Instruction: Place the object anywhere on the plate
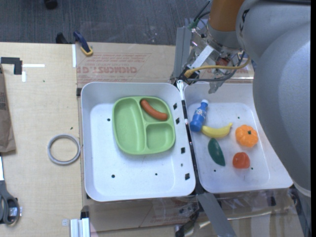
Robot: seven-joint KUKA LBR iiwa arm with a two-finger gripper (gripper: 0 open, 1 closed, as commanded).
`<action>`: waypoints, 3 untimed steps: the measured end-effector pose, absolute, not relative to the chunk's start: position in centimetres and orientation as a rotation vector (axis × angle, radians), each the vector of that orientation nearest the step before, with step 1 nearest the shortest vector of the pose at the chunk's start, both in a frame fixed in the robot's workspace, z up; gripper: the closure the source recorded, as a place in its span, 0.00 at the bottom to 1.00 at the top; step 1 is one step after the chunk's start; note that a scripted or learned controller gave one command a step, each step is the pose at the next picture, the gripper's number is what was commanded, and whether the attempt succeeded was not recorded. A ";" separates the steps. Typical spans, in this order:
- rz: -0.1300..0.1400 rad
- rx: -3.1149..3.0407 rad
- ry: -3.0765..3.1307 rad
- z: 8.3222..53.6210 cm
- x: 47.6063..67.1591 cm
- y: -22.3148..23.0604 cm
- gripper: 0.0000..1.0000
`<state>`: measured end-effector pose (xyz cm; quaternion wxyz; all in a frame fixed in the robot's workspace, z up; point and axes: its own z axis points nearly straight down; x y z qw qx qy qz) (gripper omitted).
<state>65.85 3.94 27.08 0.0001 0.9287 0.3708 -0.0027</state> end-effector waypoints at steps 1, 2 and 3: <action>-0.005 3.084 0.596 35.1 64.6 6.0 0.00; -0.004 3.126 0.306 41.1 65.2 9.6 0.00; -0.005 3.122 0.344 39.6 65.4 5.7 0.00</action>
